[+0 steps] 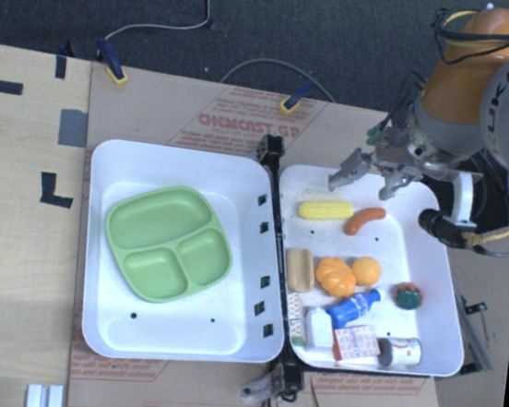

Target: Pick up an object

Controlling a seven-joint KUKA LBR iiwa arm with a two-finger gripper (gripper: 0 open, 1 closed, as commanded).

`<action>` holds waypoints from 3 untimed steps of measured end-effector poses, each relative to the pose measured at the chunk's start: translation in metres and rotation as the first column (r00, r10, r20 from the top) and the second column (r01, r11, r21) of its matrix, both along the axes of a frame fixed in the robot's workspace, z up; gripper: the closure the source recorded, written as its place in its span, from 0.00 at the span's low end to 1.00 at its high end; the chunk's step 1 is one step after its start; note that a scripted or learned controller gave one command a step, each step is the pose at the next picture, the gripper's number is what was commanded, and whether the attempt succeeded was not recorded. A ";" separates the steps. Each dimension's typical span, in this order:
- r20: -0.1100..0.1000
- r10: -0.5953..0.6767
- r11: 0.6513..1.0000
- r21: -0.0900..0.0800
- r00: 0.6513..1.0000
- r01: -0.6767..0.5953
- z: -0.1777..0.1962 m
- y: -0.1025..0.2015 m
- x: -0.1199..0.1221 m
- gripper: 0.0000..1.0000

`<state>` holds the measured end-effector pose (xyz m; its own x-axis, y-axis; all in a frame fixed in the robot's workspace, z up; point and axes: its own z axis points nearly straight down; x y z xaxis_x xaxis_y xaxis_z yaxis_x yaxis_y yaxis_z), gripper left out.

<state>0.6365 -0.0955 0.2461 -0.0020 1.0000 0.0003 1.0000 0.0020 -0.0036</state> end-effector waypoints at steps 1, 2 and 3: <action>-0.001 0.000 1.000 0.000 1.000 0.000 -0.065 0.023 0.031 0.00; 0.000 -0.001 1.000 -0.001 1.000 0.001 -0.064 0.043 -0.050 0.00; 0.006 -0.002 1.000 -0.002 1.000 0.002 -0.161 -0.001 -0.079 0.00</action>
<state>0.5576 -0.0962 0.0855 -0.0002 1.0000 -0.0017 1.0000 0.0002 0.0022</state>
